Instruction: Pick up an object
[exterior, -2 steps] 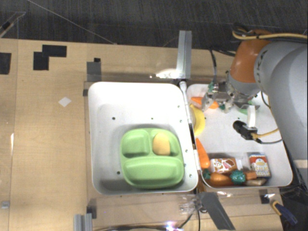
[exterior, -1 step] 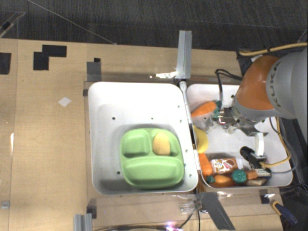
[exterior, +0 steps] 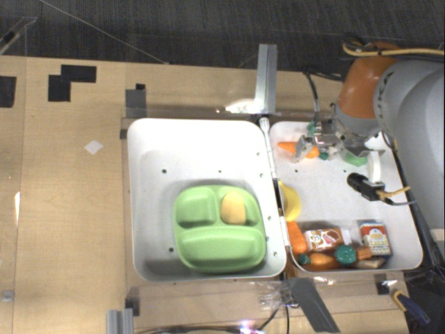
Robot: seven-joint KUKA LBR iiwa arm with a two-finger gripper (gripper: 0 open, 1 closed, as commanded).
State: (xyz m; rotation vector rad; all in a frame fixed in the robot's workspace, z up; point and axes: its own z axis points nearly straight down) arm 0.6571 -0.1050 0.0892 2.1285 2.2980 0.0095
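My gripper (exterior: pixel 313 145) is low over the far left corner of the right bin (exterior: pixel 410 245). A small orange carrot-like piece (exterior: pixel 286 146) lies right at its tip, touching or nearly touching it; whether it is gripped is unclear. A green piece (exterior: pixel 357 159) peeks out just right of the gripper, partly hidden by the wrist. Along the bin's left wall lies a yellow banana (exterior: pixel 291 202).
The right bin's near edge holds an orange piece (exterior: pixel 297 236), a printed packet (exterior: pixel 323 239), a small can (exterior: pixel 374 236) and a carrot with a green top (exterior: pixel 332 259). In the left bin (exterior: pixel 149 158) a green divided plate (exterior: pixel 215 245) carries a yellow fruit (exterior: pixel 233 208).
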